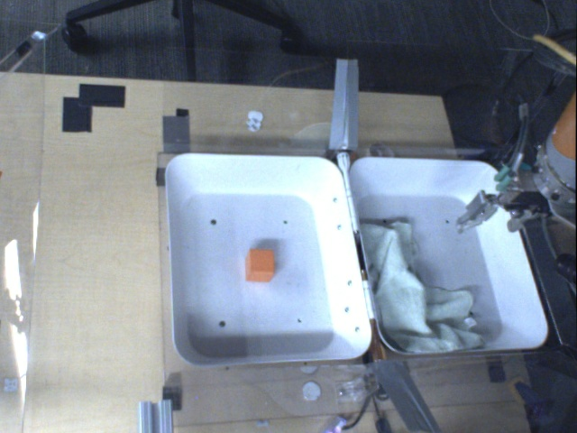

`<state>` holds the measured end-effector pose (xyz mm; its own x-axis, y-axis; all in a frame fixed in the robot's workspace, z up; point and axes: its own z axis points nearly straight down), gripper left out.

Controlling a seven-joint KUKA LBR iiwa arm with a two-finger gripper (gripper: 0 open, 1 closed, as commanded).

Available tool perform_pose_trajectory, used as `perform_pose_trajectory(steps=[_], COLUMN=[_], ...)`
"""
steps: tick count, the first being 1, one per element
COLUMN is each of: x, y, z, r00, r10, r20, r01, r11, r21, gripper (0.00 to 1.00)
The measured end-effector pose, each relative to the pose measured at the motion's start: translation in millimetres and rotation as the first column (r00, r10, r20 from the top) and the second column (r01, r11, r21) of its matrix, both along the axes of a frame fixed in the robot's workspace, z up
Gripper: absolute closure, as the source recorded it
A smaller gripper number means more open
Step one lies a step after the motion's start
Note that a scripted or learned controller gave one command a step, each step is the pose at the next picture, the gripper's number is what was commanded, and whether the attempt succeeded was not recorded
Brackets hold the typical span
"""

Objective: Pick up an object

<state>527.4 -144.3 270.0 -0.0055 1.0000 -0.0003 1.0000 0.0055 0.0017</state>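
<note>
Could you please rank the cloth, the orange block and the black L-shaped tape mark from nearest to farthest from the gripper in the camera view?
Measured from the gripper over the right bin's right side:
1. Cloth, crumpled in the right bin's lower left.
2. Orange block, middle of the left bin.
3. Black L-shaped tape mark, on the bench at far upper left.

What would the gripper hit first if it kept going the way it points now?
The gripper points left and down over the right bin. Straight on, it would likely meet the crumpled towel, or the bin floor just before it; depth is hard to judge from this view.
</note>
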Motion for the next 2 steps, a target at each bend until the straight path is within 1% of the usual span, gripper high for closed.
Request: perform_pose_trajectory(steps=[1,2], x=[-40,47], y=[-12,-15], z=[-108,-178], r00=[0.957,0.782], r10=[0.289,0.624], r20=[0.000,0.005], r01=[-0.289,-0.624], r11=[0.957,0.782], r21=[0.001,-0.007], gripper=[0.00,0.00])
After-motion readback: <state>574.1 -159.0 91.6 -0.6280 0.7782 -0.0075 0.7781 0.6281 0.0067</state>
